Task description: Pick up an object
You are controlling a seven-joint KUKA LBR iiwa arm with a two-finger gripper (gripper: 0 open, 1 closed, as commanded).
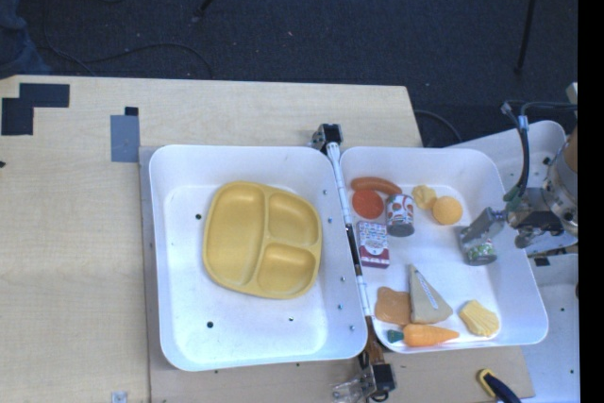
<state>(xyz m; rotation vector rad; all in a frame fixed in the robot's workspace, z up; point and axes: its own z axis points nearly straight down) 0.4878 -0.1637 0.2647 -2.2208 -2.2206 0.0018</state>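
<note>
Camera view, nearest first: a carrot (429, 334), a yellow block (479, 318), a grey wedge (427, 294) and a small red carton (374, 243) lie loose in the right bin (525, 311), so nothing looks picked yet. Farther in, the gripper (479, 239) hangs low over that bin's right side above something small and greenish (480, 251); whether the jaws are apart I cannot tell. Writing on the carton and on the can (400, 214) beyond is too small to read.

Dark carpet floor (311, 5) behind wooden bench (66, 241)
</note>
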